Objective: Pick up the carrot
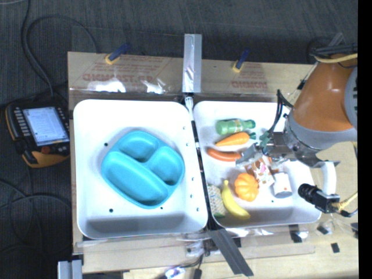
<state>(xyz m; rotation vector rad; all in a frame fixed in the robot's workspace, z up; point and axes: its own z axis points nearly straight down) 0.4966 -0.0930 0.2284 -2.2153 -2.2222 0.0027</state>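
Note:
The orange carrot [232, 139] lies in the right bin [302, 217], near its back left, with its tip pointing left. It rests between a green bottle [235, 125] behind it and a red sausage [224, 154] in front of it. My gripper [260, 150] hangs low over the middle of the right bin, just right of the carrot's thick end and a little in front of it. The grey arm and its orange band [325, 95] hide the bin's right back part.
In the right bin's front half lie a round orange fruit [246, 186], a yellow banana [232, 203], a coloured packet [263, 171] and a small white cup [282, 185]. The left bin [87, 214] holds a blue divided tray [143, 166]. A teach pendant [38, 129] sits on the floor at the left.

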